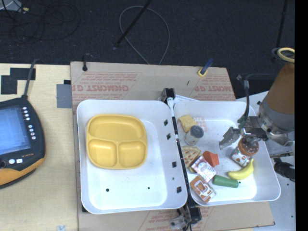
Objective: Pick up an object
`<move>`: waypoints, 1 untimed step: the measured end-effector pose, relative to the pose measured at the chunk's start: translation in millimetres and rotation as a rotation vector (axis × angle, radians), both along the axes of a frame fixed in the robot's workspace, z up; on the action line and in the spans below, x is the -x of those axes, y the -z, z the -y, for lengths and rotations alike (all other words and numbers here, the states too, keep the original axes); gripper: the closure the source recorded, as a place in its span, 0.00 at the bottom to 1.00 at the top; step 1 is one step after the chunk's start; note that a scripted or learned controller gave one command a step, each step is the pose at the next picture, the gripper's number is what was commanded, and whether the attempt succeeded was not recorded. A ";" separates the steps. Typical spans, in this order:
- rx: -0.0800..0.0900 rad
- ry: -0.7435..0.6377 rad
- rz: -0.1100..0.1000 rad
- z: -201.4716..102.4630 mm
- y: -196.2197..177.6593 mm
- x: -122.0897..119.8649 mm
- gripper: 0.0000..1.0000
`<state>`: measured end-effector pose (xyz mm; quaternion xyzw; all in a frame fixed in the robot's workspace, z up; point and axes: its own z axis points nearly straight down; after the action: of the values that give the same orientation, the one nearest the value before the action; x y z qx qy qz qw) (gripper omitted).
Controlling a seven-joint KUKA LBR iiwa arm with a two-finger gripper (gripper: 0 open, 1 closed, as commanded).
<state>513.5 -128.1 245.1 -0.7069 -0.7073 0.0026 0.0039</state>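
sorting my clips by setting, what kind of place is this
Probably a robotics lab bench set up for grasping trials: a grey arm's gripper over a shallow white bin of toy food, a yellow sectioned plastic tray in the other, and a handheld controller screen alongside.

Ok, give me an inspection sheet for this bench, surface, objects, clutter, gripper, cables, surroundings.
Surface: two white bins side by side, left bin, right bin.
Job's things: right bin holds banana, green cylinder, grey can, red block, small cartons.
Clutter: yellow divided tray in left bin.
Gripper: gripper low over right bin, above a small jar; grasp unclear.
Cables: black loops on dark floor behind.
Surroundings: pendant at left.
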 end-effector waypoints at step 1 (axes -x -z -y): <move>0.002 0.002 0.009 -7.4 140.9 -36.0 0.00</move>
<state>549.5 -120.6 104.2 -0.7075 -0.7067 0.0001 -0.0003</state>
